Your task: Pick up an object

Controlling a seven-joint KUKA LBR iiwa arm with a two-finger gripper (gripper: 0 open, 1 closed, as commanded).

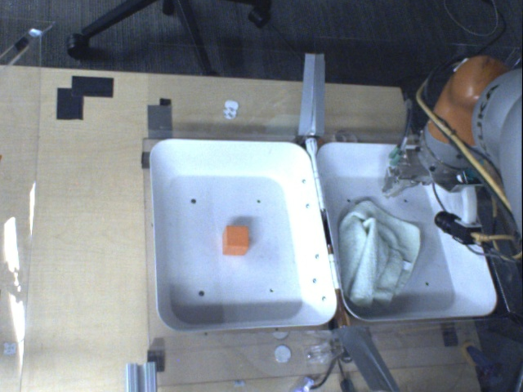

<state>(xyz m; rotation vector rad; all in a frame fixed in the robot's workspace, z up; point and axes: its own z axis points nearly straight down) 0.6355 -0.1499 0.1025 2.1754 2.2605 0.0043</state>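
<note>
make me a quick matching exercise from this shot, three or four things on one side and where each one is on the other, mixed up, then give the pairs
Things:
1. orange cube
2. crumpled cloth
3. gripper
4. black tape patch

Places:
A. on the wooden bench, far left of the bins
B. middle of the left bin
C. above the back of the right bin
D. lying in the right bin, near the divider

Pairs: 1-B, 2-D, 3-C, 4-A

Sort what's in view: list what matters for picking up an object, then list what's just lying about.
Belongs to the job:
- orange cube, in the left bin
- crumpled white cloth, in the right bin
- gripper, over the right bin's far end

Just lying about:
- black tape patches on the bench
- office chair base on the floor
</note>
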